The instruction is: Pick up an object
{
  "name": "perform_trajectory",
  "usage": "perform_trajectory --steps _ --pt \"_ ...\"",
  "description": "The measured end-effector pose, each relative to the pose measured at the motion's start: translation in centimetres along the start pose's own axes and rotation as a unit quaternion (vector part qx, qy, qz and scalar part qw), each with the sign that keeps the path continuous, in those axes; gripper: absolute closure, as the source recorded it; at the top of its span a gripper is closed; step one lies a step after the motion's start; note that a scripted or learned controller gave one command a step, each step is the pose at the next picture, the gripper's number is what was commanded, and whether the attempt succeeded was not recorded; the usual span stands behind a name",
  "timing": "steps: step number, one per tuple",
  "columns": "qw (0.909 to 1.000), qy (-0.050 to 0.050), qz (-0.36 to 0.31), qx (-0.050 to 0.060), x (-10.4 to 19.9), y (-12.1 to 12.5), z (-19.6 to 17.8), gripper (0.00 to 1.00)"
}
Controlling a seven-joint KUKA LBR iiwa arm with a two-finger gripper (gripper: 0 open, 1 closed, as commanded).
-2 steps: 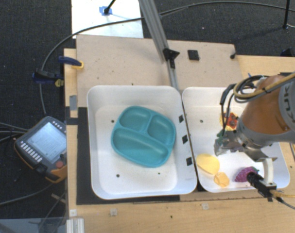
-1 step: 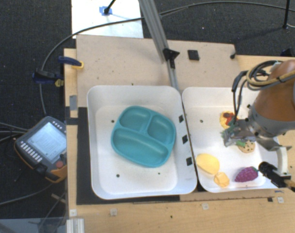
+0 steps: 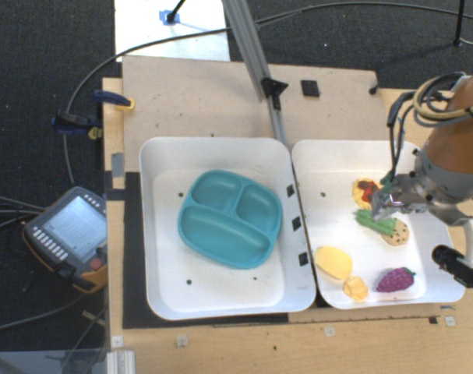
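Observation:
The right bin (image 3: 330,166) holds several toy foods. A red and yellow piece (image 3: 365,188) lies near the bin's middle, with a green piece (image 3: 375,224) and a brown cookie (image 3: 396,233) just below it. Nearer the front are a yellow lemon-like piece (image 3: 333,262), a small orange piece (image 3: 355,288) and a purple bunch of grapes (image 3: 395,279). My gripper (image 3: 384,202) reaches in from the right and hangs low over the spot between the red and yellow piece and the green piece, hiding part of both.
The left bin (image 3: 162,209) bears a teal divided plate (image 3: 230,217). A slanted metal pole (image 3: 252,45) crosses the back of the bench. Cables run above the bins, and a teach pendant (image 3: 68,236) lies off the bench to the left.

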State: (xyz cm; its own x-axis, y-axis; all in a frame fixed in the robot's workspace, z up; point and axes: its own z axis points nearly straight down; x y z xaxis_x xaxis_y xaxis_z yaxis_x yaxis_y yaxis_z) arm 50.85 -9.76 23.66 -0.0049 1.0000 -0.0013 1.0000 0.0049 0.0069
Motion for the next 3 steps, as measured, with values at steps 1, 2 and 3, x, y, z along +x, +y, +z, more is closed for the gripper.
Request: perform_trajectory --steps 1,2,3 --pt "1.0 0.001 -0.002 0.003 5.1 -0.8 0.6 1.0" --pt "1.0 0.002 -0.003 0.003 11.0 -1.3 1.0 1.0" --pt "1.0 0.002 -0.003 0.003 15.8 -0.9 1.9 1.0"
